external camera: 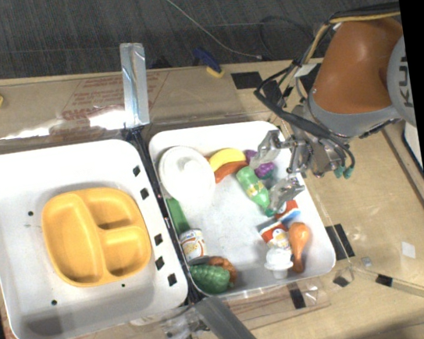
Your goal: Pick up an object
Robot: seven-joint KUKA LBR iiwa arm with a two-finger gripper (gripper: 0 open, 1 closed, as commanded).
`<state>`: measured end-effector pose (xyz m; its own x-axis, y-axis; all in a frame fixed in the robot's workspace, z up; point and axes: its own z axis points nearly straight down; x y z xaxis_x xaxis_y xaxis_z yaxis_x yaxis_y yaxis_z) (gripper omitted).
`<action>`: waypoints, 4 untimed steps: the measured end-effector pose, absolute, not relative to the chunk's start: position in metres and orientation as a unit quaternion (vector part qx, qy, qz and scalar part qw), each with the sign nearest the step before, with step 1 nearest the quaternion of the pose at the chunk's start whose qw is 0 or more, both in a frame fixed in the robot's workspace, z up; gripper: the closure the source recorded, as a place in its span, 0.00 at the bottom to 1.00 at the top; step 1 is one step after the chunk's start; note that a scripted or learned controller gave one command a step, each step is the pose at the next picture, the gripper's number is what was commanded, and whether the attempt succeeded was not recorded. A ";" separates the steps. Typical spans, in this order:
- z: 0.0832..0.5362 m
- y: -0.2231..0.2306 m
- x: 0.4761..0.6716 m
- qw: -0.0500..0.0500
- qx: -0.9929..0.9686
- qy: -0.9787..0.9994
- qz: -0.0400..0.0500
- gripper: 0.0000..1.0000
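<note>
My gripper (278, 167) is low in the right bin (215, 137), near its right wall, and stands open. One finger (271, 145) points toward the back and the other (288, 190) toward the front. A purple and green toy (259, 181) lies just left of the gap, touching or nearly touching the fingers; I cannot tell which. A yellow banana (226, 156) and an orange-red piece (227, 172) lie further left. The arm's orange band (354, 64) rises at the right.
The right bin also holds a white bowl (183, 169), a green bottle (177, 214), a small can (192, 245), a green round item (211, 277), a red-white packet (273, 230) and an orange-white toy (295, 241). In the left bin (8, 179) sits a yellow divided tray (95, 233).
</note>
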<state>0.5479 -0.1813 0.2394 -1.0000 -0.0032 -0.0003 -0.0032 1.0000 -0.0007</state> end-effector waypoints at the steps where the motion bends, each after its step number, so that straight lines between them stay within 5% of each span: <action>1: 0.095 -0.210 0.512 0.002 0.036 0.999 -0.001 0.00; 2: 0.092 -0.192 0.478 0.001 0.032 1.000 0.000 0.00; 4: 0.093 -0.189 0.479 0.001 -0.007 1.000 0.000 0.00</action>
